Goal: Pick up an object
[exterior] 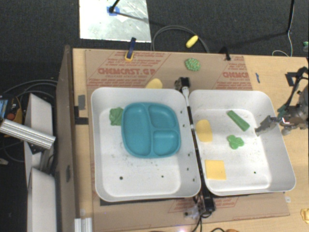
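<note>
Nearest the camera, at the front of the right bin (277, 180), a flat yellow square (215, 169) lies alone on the white floor. Just behind it sit a small green lump (235, 141) and, toward the divider between the bins, a yellow block (203, 130). Further back a green bar (238, 120) lies at a slant. At the bin's right rim the gripper (264, 125) pokes in low over the wall, a thin grey tip pointing toward the green lump and bar but apart from both. Whether its tip is spread or closed cannot be told at this size, and nothing shows in its grasp. The left bin (104, 178) bears a blue tray (151, 129) with a green leaf (116, 116) tucked against its left edge. Beyond the bins, on the bench (120, 69), rest a yellow piece (154, 84), a green knobbly ball (192, 64) and a yellow capsule (192, 41). By this showing the pick is not yet made: every object lies loose, none lifted. Left to do, it seems, is to reach one of the near pieces, likely a green one, close on it and raise it.
</note>
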`<state>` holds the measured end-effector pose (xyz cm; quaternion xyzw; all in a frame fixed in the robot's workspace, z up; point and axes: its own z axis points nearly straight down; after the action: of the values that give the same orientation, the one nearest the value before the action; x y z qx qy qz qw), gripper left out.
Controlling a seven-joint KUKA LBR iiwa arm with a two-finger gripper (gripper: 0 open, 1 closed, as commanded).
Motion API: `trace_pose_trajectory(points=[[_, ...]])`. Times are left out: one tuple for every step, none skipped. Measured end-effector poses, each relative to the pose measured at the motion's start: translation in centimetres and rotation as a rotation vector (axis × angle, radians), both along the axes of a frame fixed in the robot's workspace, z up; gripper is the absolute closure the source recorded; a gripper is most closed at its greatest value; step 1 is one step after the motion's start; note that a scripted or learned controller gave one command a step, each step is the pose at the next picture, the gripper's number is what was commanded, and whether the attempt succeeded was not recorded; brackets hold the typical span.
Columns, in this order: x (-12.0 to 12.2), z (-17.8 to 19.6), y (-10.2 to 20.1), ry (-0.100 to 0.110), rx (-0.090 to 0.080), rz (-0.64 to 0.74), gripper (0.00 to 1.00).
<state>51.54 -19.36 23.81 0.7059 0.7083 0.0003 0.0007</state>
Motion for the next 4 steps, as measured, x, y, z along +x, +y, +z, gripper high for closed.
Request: trace_pose_trajectory(points=[[1.3, -15.2, 3.2, 0.009, 0.005, 0.004, 0.0], [8.4, -15.3, 1.2, -0.007, -0.002, 0.003, 0.0], [14.8, -15.2, 5.0, 0.0, 0.0, 0.006, 0.0], [7.8, -14.7, 2.1, 0.005, 0.001, -0.006, 0.0]])
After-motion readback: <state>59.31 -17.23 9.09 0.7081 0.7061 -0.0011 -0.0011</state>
